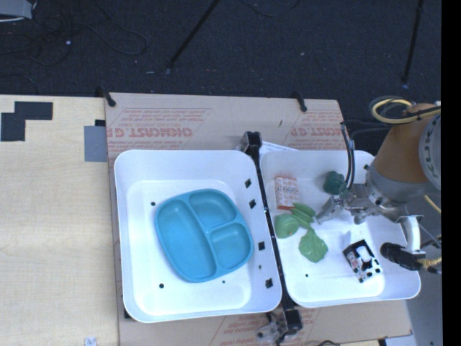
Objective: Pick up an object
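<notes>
The right bin holds several small things. A floppy green leaf-shaped piece lies near its left wall, with a second green piece just below it. An orange-and-white packet lies above them, and a dark green lump sits further back. A black-and-white item rests toward the front right. My gripper hangs over the bin's middle, right of the green pieces and below the dark green lump. Its two fingers stand apart, open, with nothing between them.
The left bin carries a blue divided plate. A black divider runs between the bins. The grey arm with its orange band comes in over the right bin's right rim. Brown cardboard lies behind the bins.
</notes>
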Robot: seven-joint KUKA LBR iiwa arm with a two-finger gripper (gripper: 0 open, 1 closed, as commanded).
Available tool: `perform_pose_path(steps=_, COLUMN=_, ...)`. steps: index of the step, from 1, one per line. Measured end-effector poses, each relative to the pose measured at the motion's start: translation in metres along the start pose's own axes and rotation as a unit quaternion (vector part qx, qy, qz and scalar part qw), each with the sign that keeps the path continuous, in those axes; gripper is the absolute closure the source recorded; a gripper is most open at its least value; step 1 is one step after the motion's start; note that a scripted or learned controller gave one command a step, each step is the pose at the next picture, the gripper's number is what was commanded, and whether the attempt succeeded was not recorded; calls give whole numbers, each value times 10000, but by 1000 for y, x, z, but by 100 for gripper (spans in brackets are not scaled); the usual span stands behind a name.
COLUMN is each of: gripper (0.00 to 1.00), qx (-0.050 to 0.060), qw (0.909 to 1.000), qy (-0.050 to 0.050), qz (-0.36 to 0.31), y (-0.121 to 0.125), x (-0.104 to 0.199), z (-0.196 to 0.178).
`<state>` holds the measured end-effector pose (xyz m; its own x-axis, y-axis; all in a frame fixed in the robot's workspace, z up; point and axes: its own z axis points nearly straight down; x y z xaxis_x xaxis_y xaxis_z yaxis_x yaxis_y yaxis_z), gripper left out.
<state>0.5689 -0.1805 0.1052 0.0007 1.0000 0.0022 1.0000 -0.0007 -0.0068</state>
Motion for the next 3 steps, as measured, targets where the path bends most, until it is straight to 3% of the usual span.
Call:
perform_pose_path(steps=1, gripper=0, qx=-7, qw=10000, qy=-2, qz=6, y=0, x=2, z=19)
perform_pose_path(steps=2, gripper=100, qx=-8, qw=10000, qy=-5, qz=18, y=0, x=1, z=8)
perform_pose_path(steps=3, gripper=100, qx=-45, qw=10000, qy=-13, qz=-13, y=-1, x=1, z=-56)
